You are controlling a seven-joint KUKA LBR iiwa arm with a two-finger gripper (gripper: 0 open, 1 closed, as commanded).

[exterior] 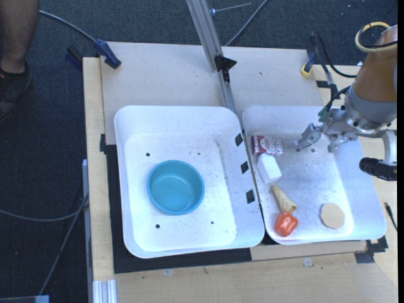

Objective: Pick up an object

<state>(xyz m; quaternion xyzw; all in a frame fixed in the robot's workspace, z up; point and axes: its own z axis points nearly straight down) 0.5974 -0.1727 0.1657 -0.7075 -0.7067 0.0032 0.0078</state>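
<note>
- The gripper [321, 139] hung over the upper middle of the right bin [372, 223], its two fingers spread apart with nothing between them.
- The arm [377, 84] came in from the right, over the upper right corner of that bin.
- Along the left wall of the right bin, the objects stood in a loose row: a red-and-white packet [267, 146] at the top, a small white bottle [269, 168] touching it just below, then a tan cone-shaped piece [284, 199], and a red pepper-like toy [286, 223] near the lower rim.
- A round tan cookie-like disc [332, 215] lay apart from the row, near the lower right of the bin.
- The floor between the row and the disc was bare, so the middle of the bin gave open room under the gripper.
- The packet was the nearest object to the fingers, to their left, not touching.
- In the left bin [132, 122], a blue bowl [175, 187] sat upright, left of centre, well clear of all four walls.
</note>
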